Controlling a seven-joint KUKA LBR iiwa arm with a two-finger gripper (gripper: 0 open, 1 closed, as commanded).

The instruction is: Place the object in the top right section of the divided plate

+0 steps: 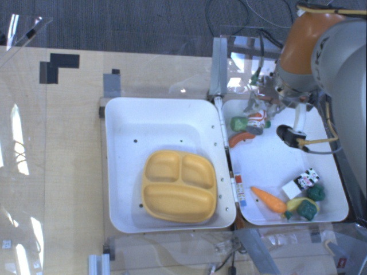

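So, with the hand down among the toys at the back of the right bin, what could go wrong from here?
1. The hand sits where a green toy, a red and white item and a red-orange piece crowd together, so it may take the wrong one or two at once.
2. The yellow divided plate lies in the left bin; the carry crosses the rim between bins, where a weak grip could drop the object.

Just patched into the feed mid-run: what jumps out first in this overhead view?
The yellow divided plate sits in the left bin, with nothing in its sections. The grey arm with its orange band reaches into the right bin, its end effector low at the far end over a small green and red item. A toy carrot and more small toys cluster near that bin's front corner.
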